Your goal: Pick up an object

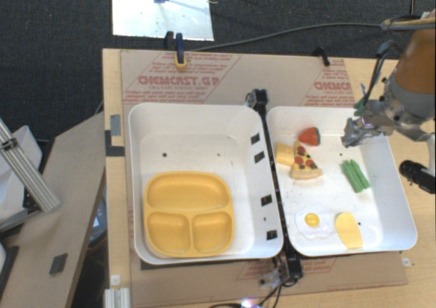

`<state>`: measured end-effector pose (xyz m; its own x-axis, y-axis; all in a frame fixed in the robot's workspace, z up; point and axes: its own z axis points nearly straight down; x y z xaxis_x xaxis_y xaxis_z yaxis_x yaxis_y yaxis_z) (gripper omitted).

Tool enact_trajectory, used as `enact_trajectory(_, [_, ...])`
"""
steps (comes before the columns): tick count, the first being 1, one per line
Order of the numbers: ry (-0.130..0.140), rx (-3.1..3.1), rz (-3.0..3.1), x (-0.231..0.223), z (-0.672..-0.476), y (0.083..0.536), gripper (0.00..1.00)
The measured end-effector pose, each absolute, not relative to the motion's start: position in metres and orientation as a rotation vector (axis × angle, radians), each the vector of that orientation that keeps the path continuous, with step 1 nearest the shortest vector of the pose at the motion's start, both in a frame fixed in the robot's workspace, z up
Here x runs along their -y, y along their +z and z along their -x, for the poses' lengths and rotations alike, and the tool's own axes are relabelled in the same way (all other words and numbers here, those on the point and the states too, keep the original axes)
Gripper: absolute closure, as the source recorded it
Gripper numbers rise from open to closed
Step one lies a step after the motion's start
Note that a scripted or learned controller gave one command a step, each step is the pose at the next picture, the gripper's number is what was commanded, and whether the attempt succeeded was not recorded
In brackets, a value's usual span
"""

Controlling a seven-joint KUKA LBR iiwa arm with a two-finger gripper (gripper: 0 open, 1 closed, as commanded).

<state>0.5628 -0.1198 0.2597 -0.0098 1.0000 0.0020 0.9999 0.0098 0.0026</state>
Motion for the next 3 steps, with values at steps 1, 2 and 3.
enact_trajectory(1, [0.004, -2.231, -2.211, 0.073, -0.564, 0.261, 1.00])
enact_trajectory(2, [0.004, -2.232, -2.211, 0.020, -0.567, 0.260, 1.00])
enact_trajectory(3, [0.003, -2.233, -2.212, -0.037, -0.562, 0.242, 1.00])
